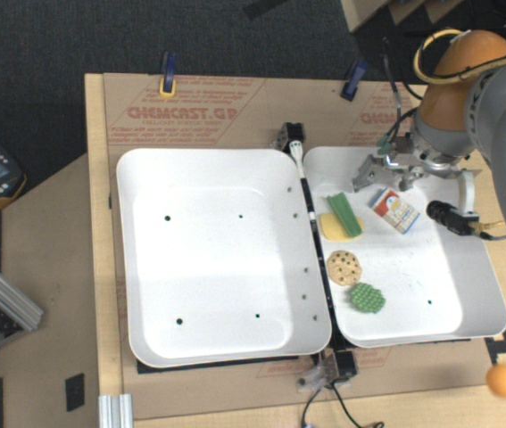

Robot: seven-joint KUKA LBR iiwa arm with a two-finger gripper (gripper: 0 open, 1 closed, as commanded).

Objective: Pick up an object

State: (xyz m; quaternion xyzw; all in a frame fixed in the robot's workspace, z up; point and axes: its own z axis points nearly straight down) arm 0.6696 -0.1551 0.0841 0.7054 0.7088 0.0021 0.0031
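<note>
Two shallow white plastic bins sit side by side on the brown cardboard-covered tabletop (pixel 101 150). The left bin (pixel 145 257) fills the centre of the frame; the right bin (pixel 467 275) lies at centre right. The grey arm with its orange band (pixel 453 78) enters from the upper right, and its metal two-finger gripper (pixel 386 169) hangs over the upper part of the right bin, fingers spread apart with nothing between them. Just below the gripper lies a small white, red and blue carton (pixel 394 209). Left of the carton lies a green rectangular block (pixel 344 213) overlapping a yellow piece (pixel 331 228); beneath them a round speckled cookie (pixel 344 267) and a green knobbly lump (pixel 368 299). An orange ball (pixel 503 381) rests on the tabletop at lower right.
</note>
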